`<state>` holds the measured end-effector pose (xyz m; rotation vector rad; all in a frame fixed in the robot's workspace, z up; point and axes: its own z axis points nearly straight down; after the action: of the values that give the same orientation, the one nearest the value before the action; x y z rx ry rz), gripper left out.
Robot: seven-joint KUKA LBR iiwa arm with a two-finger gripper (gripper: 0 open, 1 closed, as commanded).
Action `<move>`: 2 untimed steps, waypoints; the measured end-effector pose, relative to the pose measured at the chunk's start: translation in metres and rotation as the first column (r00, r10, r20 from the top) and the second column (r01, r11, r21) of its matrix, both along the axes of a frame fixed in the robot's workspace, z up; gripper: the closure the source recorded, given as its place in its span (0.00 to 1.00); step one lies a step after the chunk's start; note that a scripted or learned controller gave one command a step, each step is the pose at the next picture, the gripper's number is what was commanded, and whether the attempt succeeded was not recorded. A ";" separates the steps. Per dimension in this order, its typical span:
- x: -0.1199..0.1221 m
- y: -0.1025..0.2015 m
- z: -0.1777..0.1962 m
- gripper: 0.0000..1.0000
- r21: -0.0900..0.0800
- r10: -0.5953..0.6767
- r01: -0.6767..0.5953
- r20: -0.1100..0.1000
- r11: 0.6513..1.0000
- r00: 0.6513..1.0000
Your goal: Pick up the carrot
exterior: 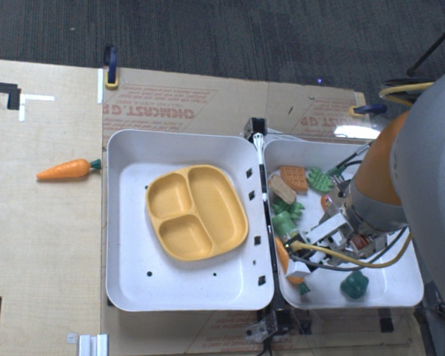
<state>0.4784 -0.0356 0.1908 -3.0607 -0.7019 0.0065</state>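
The carrot (66, 170) lies on open bench left of the left bin (122, 227); fingers' state unclear.

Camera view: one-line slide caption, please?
Grey arm's gripper low in right white bin among toy food; orange carrot on bench left of yellow divided plate.

- Arm (442, 149): broad, rounded grey casing with a smooth, matt finish.
- Orange band (377, 164): wide ring around the arm above the wrist; colour even.
- Wrist section (374, 213): grey collar directly under the orange band.
- Gripper (302, 245): white and dark parts on its body; fine detail too small to tell.
- Cables (353, 257): yellow and black leads loop beneath the wrist; thin dark leads run alongside the band.
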 end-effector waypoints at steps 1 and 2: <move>0.000 0.000 0.000 0.00 0.000 0.001 -0.001 0.000 1.000 1.000; 0.000 0.036 0.000 0.00 0.002 0.273 -0.273 -0.001 0.962 0.962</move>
<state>0.4783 0.0004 0.1904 -2.9335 -1.1168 0.0081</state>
